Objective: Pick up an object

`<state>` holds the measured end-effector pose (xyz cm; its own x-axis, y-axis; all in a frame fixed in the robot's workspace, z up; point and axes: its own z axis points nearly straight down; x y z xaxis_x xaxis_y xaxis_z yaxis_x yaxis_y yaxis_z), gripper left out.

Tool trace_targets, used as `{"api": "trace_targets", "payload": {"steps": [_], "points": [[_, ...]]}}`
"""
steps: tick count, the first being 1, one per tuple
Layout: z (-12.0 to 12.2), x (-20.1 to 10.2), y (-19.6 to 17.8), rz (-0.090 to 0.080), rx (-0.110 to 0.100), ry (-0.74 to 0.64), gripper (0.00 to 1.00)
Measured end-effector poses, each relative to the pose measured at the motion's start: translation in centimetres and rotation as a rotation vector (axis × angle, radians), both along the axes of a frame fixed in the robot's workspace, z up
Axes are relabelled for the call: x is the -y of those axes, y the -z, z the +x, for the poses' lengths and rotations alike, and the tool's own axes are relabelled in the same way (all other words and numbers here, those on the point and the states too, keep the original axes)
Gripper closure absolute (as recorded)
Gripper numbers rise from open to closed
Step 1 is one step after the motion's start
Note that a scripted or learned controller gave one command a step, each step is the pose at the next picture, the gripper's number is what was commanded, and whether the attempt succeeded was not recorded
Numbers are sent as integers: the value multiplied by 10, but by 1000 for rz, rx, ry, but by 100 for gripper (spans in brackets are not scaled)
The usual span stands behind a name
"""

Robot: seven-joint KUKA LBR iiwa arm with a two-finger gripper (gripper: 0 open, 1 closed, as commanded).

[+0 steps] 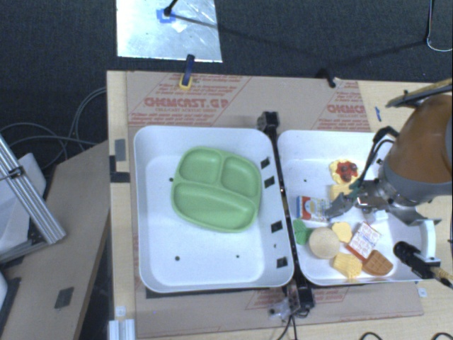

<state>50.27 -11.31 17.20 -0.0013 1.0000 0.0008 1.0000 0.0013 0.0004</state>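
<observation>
A grey robot arm [417, 154] reaches in from the right over the right-hand bin [304, 154], its gripper [338, 205] low among a cluster of toy food; whether its jaws are apart or together cannot be told from this angle. Just beside it lie a red-and-white packet [308, 207], a green piece [302, 231], a round beige bun [324, 243], yellow cheese blocks [347, 264] and a waffle [378, 263]. The left bin [156, 261] holds a green divided plate [215, 188]
</observation>
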Motion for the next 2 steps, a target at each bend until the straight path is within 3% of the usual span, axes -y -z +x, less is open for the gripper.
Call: {"api": "trace_targets", "payload": {"steps": [2], "points": [[3, -1, 89, 0, 0, 1, 0]]}}
